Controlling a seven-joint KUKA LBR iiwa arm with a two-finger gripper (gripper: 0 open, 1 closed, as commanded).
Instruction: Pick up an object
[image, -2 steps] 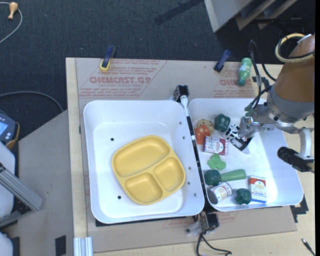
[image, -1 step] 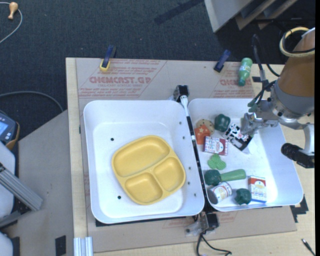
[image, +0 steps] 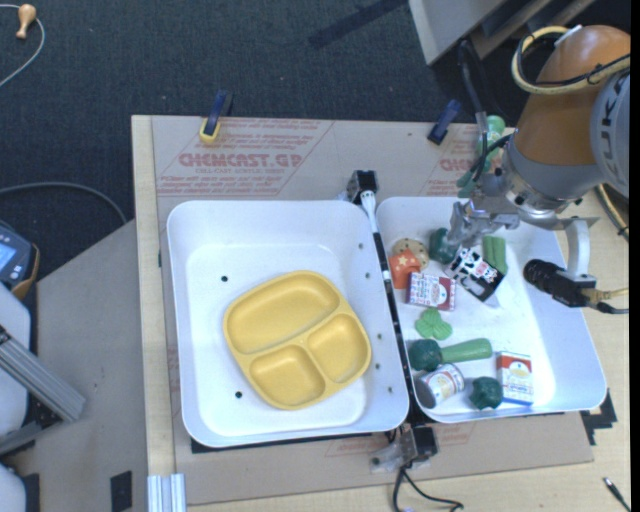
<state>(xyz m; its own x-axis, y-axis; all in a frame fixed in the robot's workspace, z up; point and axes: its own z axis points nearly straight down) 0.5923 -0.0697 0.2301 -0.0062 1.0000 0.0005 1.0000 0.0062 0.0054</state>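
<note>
The gripper (image: 468, 238) hovered in the right bin (image: 570, 340), upper right of frame, just above a black-and-white toy (image: 476, 271); jaw state couldn't be told.

Small toy foods (image: 450, 352) clustered in right bin (image: 570, 340)

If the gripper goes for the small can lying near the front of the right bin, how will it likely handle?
The small can lies on its side, so a push would probably roll it. Its rounded wall looks smooth, perhaps slippery. A dark green toy sits close beside it, likely crowding the gripper.
</note>
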